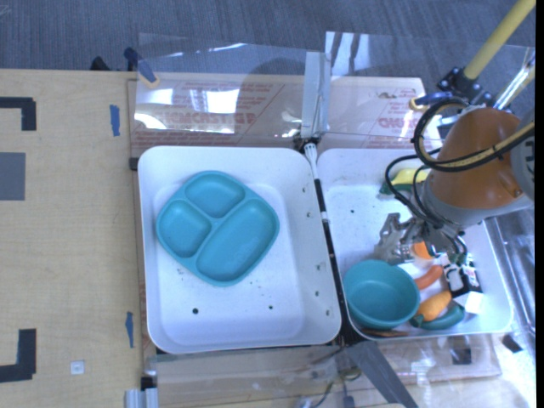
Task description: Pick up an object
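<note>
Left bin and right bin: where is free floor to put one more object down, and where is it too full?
Left bin: bare strip in front of the blue divided plate, toward the near rim. Right bin: bare floor at the far-left corner. Crowded: near end, with the teal bowl, orange pieces and the claw.

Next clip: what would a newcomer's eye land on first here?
Probably the teal divided plate, alone in the left bin. Next, the arm's orange band over the right bin, with its tool low beside a teal bowl and small orange items.
</note>
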